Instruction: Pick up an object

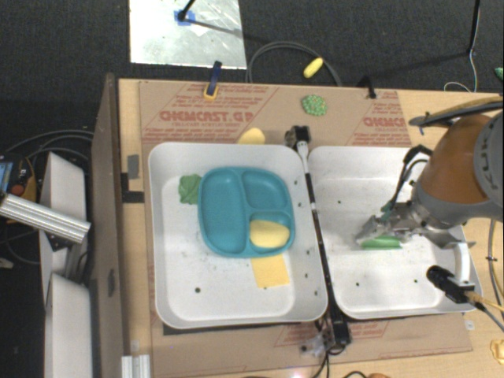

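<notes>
Here, two white bins sit side by side on the bench. The arm, grey with an orange band, reaches in from the right and hangs over the right bin.

Gripper is low in the right bin, near its middle and toward the right wall. A green object, long and thin, lies flat on the bin floor just under and beside the fingertips. Whether the tips touch it, and whether they are spread or closed, cannot be told: too small and blurred.

Left bin:
- blue divided plate, centre of the bin, flat.
- yellow rounded piece sitting in the plate's lower right compartment.
- yellow flat square on the bin floor, just beside the plate's lower edge, toward the bin's front wall.
- green leafy piece on the floor, touching the plate's left rim, near the bin's back left corner.

Bench beyond the bins:
- pale yellow piece just past the left bin's back wall.
- green round knobbly piece farther back.
- small yellow piece at the bench's back edge.
</notes>
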Controlling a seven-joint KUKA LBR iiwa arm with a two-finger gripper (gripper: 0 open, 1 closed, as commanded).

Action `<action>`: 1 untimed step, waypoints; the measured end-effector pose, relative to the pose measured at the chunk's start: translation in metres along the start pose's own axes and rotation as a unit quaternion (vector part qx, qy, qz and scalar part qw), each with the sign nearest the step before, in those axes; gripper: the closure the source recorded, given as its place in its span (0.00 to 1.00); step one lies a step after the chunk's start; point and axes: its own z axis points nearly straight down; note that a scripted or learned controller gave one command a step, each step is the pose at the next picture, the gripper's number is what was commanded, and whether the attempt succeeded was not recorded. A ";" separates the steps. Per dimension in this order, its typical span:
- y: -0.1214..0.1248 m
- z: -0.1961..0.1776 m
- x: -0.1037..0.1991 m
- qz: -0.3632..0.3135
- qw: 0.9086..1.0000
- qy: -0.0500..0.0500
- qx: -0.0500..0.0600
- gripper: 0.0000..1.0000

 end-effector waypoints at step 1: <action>0.003 -0.018 -0.003 0.002 1.000 -0.003 -0.007 1.00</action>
